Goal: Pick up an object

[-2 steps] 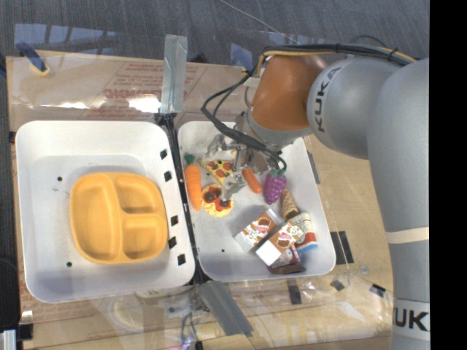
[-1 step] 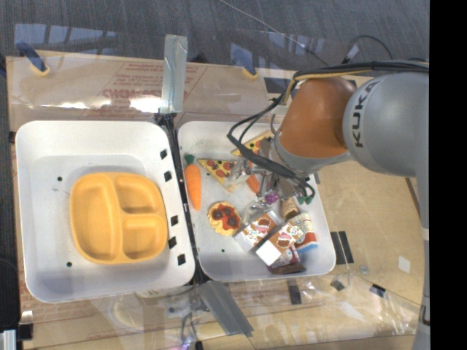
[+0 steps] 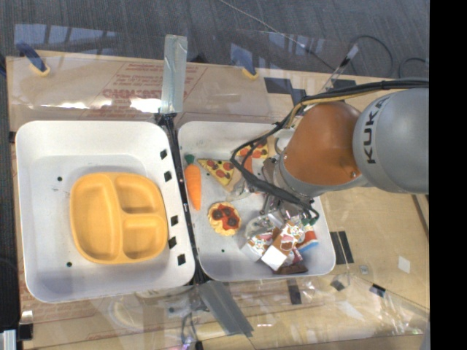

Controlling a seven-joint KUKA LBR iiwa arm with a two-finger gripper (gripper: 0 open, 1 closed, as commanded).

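In the right bin (image 3: 219,265) lie a carrot (image 3: 193,185) by the left wall, a pizza slice (image 3: 218,170) beside it, a small round pizza (image 3: 224,218) below, and a heap of packets (image 3: 281,240) near the lower right corner. The arm (image 3: 343,144) hangs over this bin, above the packets. It hides the gripper, so I cannot tell its state. The left bin (image 3: 44,152) holds a yellow tray (image 3: 117,217).
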